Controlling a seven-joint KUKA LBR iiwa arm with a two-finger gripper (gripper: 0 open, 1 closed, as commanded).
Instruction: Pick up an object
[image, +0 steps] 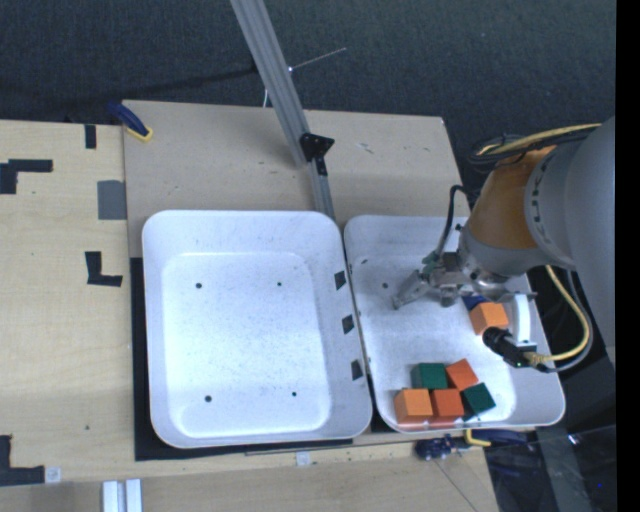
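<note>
Desk and what rests on it

We see a pale wooden desk (240, 165) carrying two shallow white bins side by side on a black mat (140, 400): the larger left bin (160, 240) at the frame's centre and the right bin (365, 240) touching it at centre right. Black tape marks (98, 270) and a grey patch (111, 198) lie on the desk at the left, and we note a blue and yellow object (130, 120) at its upper left. A grey metal pole (280, 85) slants across the desk's top edge.

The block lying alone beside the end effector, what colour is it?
Orange, in the camera view.
</note>
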